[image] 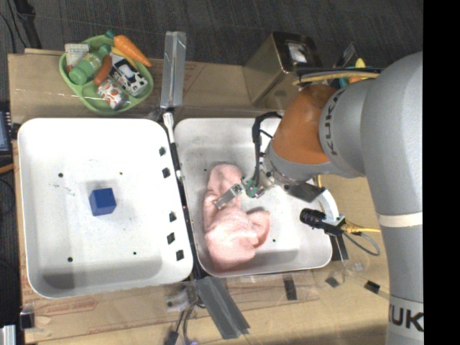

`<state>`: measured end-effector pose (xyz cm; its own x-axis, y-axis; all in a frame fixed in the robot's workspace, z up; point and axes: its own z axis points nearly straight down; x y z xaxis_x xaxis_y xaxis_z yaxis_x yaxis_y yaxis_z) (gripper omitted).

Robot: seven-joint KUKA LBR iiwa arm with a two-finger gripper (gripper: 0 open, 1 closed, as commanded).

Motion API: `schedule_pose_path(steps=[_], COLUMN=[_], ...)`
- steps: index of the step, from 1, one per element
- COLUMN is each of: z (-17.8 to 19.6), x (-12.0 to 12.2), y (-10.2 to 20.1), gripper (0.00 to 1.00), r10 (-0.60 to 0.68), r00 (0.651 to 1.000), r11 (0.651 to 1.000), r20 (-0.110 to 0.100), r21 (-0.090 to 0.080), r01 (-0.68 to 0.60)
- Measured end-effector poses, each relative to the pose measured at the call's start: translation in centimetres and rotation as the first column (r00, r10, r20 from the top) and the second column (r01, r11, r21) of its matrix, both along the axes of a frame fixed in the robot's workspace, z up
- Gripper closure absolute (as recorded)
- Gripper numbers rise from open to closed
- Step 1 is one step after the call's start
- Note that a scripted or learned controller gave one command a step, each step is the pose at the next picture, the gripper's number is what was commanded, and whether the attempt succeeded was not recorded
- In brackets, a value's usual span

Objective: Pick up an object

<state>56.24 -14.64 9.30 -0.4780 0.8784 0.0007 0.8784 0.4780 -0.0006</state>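
Reaching in over the right bin (316, 139), the arm (374, 135) (grey, with its orange band just above the wrist) brings the gripper (231, 196) down onto the pink cloth (230, 225). That cloth is the landmark for everything else: it lies crumpled in the right bin, toward the wall shared with the left bin (43, 164). The gripper sits at the cloth's upper middle, its metal fingers slightly parted and lying against the fabric; whether any fold is pinched between them cannot be told. Well to the cloth's left, across the divider, a blue cube (103, 200) rests alone on the floor of the left bin. Far up and to the left of the cloth, outside both bins, stands a green bowl (72, 81) heaped with small toy foods.
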Motion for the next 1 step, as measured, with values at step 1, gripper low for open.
schedule_pose_path(steps=[1], z=[0.99], x=[0.05], y=[0.1], gripper=[1.0], r10=[0.004], r00=[1.0], r11=[1.0], r20=[-0.001], r21=[0.001], r01=[-0.004])
